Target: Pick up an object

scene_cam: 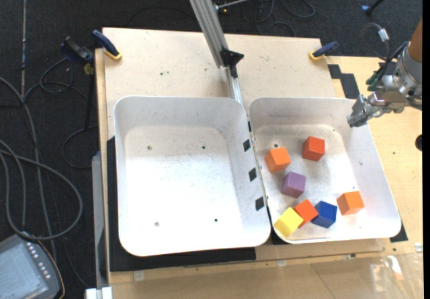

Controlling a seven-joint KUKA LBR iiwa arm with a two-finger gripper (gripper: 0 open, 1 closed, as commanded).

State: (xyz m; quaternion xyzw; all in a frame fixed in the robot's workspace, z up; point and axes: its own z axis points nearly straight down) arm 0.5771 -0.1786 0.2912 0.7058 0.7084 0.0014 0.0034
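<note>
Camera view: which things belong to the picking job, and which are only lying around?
For the job:
pincer
red cube
purple cube
blue cube
yellow cube
right bin

Lying around:
left bin
blue clamps
floor cables

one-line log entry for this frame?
gripper: over right bin's far right rim, holding nothing | cubes: seven in right bin | pick: not started
</note>
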